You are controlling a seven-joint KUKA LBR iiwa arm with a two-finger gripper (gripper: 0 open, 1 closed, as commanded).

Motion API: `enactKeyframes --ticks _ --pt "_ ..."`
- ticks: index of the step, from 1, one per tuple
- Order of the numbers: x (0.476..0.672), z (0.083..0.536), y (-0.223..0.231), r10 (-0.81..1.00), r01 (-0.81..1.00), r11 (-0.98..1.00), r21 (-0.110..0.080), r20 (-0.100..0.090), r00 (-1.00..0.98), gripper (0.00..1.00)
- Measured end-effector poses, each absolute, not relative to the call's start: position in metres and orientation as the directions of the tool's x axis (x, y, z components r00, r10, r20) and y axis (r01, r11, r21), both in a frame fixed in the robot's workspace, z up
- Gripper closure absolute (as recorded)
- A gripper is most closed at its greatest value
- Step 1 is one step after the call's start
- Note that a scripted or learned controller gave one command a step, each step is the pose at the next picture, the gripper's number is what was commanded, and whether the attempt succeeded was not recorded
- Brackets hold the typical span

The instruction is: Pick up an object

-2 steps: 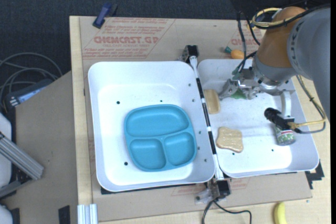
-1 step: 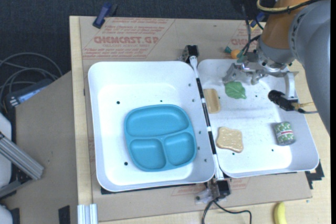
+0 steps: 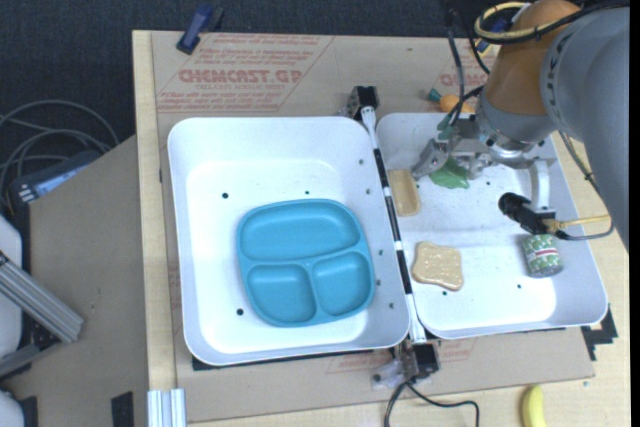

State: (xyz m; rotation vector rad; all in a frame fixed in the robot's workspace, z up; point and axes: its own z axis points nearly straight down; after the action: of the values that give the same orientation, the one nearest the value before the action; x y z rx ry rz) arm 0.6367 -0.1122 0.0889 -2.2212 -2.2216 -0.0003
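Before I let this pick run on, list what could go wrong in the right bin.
1. The claw sits low over a green object near the right bin's far wall; a grasp there could scrape the wall or slip off.
2. The tan block lies against the divider, leaving little room beside it.
3. The toast slice lies flat, so it may be hard to grip.
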Motion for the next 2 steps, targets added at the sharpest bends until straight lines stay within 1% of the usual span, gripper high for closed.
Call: enactKeyframes --ticks 1,2 --pt "0.667 0.085 -0.145 1.000 1.000 0.000 0.002 -0.002 0.000 0.00" --pt "0.654 0.085 -0.136 1.000 1.000 0.000 -0.002 0.001 0.000 0.00"
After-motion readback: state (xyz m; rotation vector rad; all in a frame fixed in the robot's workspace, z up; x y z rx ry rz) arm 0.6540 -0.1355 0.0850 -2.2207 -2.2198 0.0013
